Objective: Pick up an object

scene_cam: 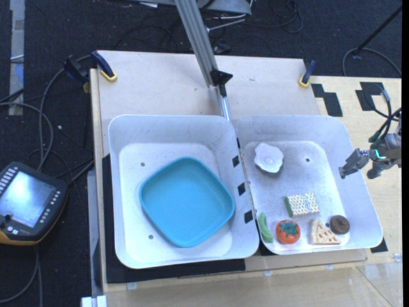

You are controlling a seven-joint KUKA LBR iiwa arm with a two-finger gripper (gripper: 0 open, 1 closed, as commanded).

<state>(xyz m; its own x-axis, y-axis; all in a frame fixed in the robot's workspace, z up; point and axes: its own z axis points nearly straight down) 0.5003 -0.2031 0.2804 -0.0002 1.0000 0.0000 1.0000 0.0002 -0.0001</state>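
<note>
A: Dark floor and loose cables ring the pale table (160,85), which bears two white bins. Where does the pincer (358,162) sit?

B: At the outer rim of the right bin (339,139), on the side far from the left bin (128,133). Its grip is too small and blurred to read, so whether it is released or clenched cannot be told. Nothing shows between it.

A: And the things to pick?

B: All lie inward from it, toward the bin's near edge. Closest looks to be the donut (339,224), a small dark ring near the rim below the pincer. Just beside it, away from the rim, lies a pale wedge (324,233), then a red tomato (288,231) and a green strip (262,226) against the divider.

A: Anything else?

B: A speckled block (302,204) sits above the tomato, and a white lump (269,158) farther up. The left bin holds a blue dish (186,201).
</note>
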